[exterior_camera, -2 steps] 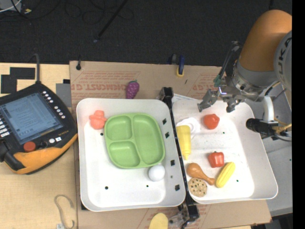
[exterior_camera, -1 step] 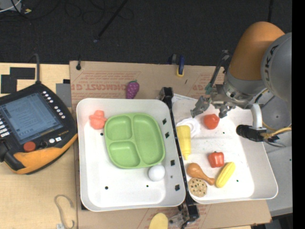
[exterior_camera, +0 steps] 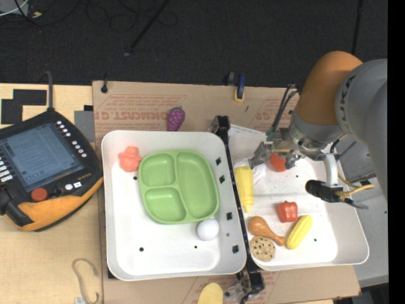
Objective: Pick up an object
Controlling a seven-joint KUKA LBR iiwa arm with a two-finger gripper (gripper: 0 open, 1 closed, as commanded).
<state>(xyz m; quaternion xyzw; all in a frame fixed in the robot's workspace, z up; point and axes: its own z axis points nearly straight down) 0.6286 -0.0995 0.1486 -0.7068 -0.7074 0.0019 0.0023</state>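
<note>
While the grey arm [exterior_camera: 354,106] reaches in from the right, its gripper [exterior_camera: 274,161] hangs low over the far part of the right bin [exterior_camera: 354,249], near that bin's back wall. Its fingers [exterior_camera: 258,156] are spread apart, one slanting out to the left and the other to the right, and a small red piece [exterior_camera: 279,164] sits between them; nothing shows them pressed against it, and I cannot tell whether the piece is touching the bin floor.

Just left of the gripper, a yellow corn cob [exterior_camera: 243,186] lies along the bin's left wall. Nearer the front, a red pepper [exterior_camera: 287,211] stands just above a yellow oblong toy [exterior_camera: 299,231], which tilts beside a brown drumstick [exterior_camera: 264,228]. A round cookie [exterior_camera: 262,248] lies just in front of the drumstick, in the front left corner.

In the left bin [exterior_camera: 126,258], a green divided plate [exterior_camera: 178,187] takes up the middle. A pink toy [exterior_camera: 129,159] lies near its far left edge, and a white ball [exterior_camera: 207,229] touches its front right corner.

Outside the bins, a purple toy [exterior_camera: 176,118] rests on the cardboard [exterior_camera: 139,106] behind the left bin, a control pendant [exterior_camera: 44,163] lies well to the left, and a yellow rounded thing [exterior_camera: 211,293] sits at the front edge
</note>
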